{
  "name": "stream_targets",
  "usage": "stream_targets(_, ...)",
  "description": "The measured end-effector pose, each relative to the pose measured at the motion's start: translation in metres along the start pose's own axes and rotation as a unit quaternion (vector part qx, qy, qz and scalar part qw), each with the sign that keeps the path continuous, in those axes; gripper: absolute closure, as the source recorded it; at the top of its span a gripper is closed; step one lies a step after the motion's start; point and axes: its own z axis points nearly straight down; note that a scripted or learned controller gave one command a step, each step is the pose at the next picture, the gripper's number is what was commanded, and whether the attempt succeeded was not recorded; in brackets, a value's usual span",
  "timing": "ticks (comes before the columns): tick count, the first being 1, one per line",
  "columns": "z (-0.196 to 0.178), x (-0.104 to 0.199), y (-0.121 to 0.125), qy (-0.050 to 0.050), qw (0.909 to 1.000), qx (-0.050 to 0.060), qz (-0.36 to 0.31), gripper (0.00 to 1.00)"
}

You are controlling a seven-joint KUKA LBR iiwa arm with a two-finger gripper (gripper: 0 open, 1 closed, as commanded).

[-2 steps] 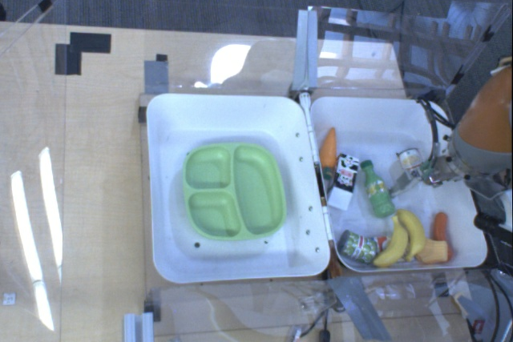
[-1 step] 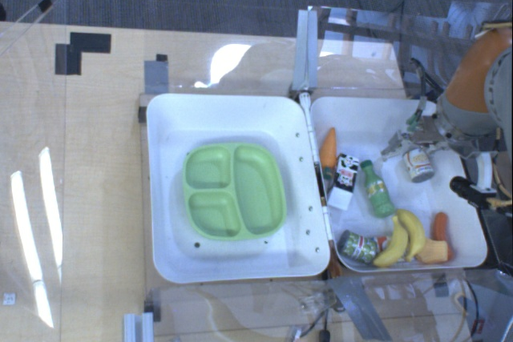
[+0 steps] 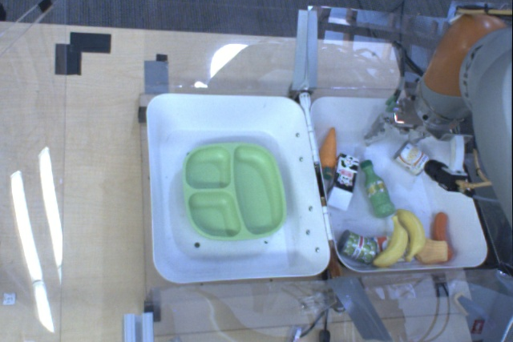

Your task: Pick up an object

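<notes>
While the grey arm [image 3: 485, 84] reaches in from the right, its gripper [image 3: 383, 125] hangs over the far part of the right bin [image 3: 349, 120], above bare white floor. From the slanted overhead camera it cannot be told whether the gripper is spread or pressed together, and nothing can be made out in its grasp.

Every loose item lies in that right bin. A small white box [image 3: 411, 158] sits just right of the gripper and a little nearer, close under the wrist. An orange carrot [image 3: 329, 148] lies along the left wall, left of the gripper. Just near of the carrot is a black-and-white carton [image 3: 346, 171], and a green bottle [image 3: 376, 189] lies beside it to the right. Crowded along the near wall are a can [image 3: 360, 246] on its side, two yellow bananas [image 3: 404, 236] touching it, an orange wedge [image 3: 434, 253] and a small red piece [image 3: 439, 224].

The left bin [image 3: 164, 140] holds a green divided plate [image 3: 235, 191], well apart from the gripper across the wall between the bins.
</notes>
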Motion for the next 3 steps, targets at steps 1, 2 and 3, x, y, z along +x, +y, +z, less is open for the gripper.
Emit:
stream_targets(1,-0.002,-0.015,-0.072,0.000,0.9993,0.000,-0.037,0.00)
stream_targets(2,-0.003,0.035,-0.140,0.001,0.9979,-0.002,-0.065,0.00)
stream_targets(3,-0.035,0.060,-0.163,0.002,0.9961,0.002,-0.088,0.00)
